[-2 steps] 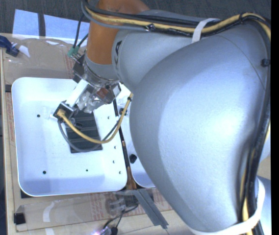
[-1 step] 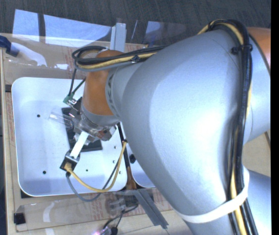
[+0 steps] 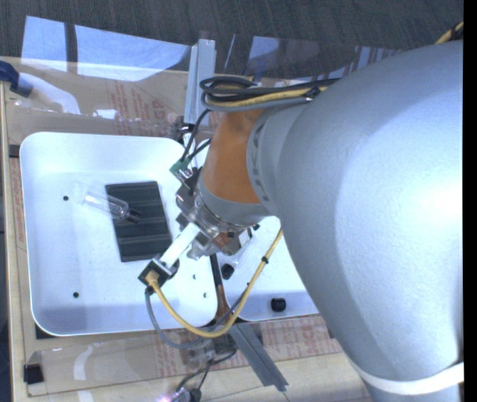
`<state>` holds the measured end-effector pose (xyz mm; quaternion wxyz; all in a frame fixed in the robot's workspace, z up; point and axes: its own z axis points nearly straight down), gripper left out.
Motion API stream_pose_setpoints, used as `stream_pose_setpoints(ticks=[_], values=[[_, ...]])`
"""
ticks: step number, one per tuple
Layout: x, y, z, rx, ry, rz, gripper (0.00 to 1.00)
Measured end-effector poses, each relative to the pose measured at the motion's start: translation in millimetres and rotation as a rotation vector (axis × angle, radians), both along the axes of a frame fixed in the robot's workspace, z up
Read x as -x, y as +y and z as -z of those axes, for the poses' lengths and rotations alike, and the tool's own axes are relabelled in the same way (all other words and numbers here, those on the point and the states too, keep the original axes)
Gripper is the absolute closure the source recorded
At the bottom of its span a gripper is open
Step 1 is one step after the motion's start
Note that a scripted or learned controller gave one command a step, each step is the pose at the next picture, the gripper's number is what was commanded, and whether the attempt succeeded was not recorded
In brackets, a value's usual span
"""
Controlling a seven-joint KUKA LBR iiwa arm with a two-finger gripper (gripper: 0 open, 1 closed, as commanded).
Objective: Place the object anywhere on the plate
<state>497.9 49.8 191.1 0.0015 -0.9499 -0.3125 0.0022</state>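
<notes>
From above, a dark ribbed plate (image 3: 141, 219) lies in the left bin (image 3: 54, 249), and a small clear object (image 3: 114, 205) rests on its upper left corner. The gripper (image 3: 194, 243) hangs just right of the plate, apart from the object; its state I cannot tell.

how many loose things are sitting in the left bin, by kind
dark ribbed plate: 1
clear glass-like object lying on the plate's upper left part: 1
total: 2 in the left bin
</notes>
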Motion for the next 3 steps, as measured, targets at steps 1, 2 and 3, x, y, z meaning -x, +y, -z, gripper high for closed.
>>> stream_pose_setpoints(ticks=[1,2,3], values=[[-21.7,49.1,45.9,0.003,0.001,0.405,1.00],[-79.0,89.1,84.1,-0.001,0.002,-0.099,1.00],[-37.7,25.7,-0.2,-0.002,0.001,-0.370,1.00]])
